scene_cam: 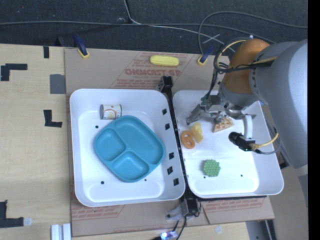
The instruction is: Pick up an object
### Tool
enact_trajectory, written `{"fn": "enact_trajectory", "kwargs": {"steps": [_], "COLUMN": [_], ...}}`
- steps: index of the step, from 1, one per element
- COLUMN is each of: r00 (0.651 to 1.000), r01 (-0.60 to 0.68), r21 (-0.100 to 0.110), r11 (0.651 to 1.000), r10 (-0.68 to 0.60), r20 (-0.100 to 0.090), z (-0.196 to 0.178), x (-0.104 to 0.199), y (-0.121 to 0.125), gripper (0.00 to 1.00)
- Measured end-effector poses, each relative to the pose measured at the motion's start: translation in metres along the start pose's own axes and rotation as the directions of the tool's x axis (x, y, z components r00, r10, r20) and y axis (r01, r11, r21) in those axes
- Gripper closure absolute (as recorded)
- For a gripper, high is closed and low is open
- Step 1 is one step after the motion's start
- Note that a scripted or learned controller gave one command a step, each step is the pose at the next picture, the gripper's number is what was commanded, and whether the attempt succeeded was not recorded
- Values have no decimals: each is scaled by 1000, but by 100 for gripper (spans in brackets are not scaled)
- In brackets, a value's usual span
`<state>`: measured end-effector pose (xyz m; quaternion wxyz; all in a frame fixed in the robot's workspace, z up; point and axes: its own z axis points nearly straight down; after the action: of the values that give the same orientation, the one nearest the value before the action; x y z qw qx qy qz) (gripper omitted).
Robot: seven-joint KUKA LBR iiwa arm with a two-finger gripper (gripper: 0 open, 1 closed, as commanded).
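Observation:
My gripper (pixel 207 116) hangs low over the back of the right bin (pixel 270 181). It is open, with one finger (pixel 193 118) slanting left and the other near a pizza slice (pixel 223 124). Nothing sits between the fingers. A yellow cheese wedge (pixel 197 132) and an orange ring (pixel 187 139) lie just in front of the left finger. Nearer the front of this bin rests a green knobbly ball (pixel 211 167).
The left bin (pixel 82 184) holds a blue divided plate (pixel 129 147) and a small can (pixel 110 111) lying on its side. A yellow toy (pixel 164 60) lies on the cardboard behind the bins. The arm's grey body (pixel 290 99) looms over the right bin's right side.

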<state>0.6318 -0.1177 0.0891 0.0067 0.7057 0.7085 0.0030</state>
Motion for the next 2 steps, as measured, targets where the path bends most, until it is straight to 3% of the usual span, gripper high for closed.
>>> {"fn": "enact_trajectory", "kwargs": {"steps": [1, 2], "r00": [1000, 1000], "r01": [0, -2], "r21": [7, 10], "r11": [1000, 1000], "r10": [0, 2], "r20": [-3, -6], "z": [-8, -67], "x": [1, 11], "y": [-2, 1], "gripper": [100, 100]}}
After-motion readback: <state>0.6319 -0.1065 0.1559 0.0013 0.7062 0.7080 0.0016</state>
